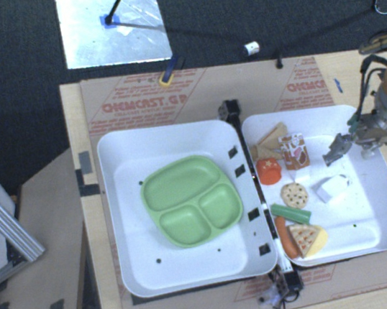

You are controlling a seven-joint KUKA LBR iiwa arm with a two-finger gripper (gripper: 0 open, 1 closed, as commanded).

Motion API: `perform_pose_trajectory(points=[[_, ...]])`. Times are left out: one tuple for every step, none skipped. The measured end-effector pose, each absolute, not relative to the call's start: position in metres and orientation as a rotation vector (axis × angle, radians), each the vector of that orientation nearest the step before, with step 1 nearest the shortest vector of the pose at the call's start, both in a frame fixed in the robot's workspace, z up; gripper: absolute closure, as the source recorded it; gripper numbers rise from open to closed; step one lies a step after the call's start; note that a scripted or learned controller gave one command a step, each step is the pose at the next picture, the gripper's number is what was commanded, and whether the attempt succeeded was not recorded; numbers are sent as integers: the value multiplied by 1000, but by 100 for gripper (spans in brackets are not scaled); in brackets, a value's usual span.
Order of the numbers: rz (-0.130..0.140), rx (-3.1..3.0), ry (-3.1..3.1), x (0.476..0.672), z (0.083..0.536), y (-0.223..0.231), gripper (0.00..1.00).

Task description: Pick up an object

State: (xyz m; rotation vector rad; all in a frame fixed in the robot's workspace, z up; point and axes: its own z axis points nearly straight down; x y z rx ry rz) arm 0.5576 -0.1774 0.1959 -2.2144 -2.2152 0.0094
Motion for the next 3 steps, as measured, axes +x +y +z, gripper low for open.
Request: perform_pose_trajectory(points=[[-1, -2218, -2226, 561, 203, -177, 0], [2, -2218, -2221, 560, 140, -176, 0], [0, -2219, -2223, 560, 88, -176, 0]])
